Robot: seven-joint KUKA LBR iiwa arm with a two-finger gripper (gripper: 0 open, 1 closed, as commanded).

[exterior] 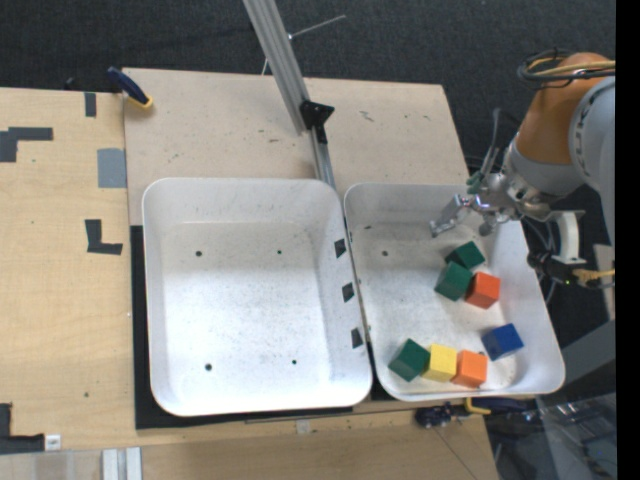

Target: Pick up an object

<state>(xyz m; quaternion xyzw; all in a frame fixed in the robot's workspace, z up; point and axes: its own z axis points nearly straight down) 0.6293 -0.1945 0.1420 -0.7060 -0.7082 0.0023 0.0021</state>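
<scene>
Where the tool [462,215] hovers, fingers apart and holding nothing: green cube [465,256] just below it, untouched.

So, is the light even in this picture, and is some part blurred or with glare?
Camera view: soft, even light, faint shadows under the blocks in the right bin; no strong glare on the white bins; the gripper looks slightly blurred, its fingers hard to read.

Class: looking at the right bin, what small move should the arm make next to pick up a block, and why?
Probably lower the gripper slightly toward the nearest green block. It sits above the right bin with nothing seen in it, and that block lies just below it in the picture, nearer than the other blocks.
</scene>
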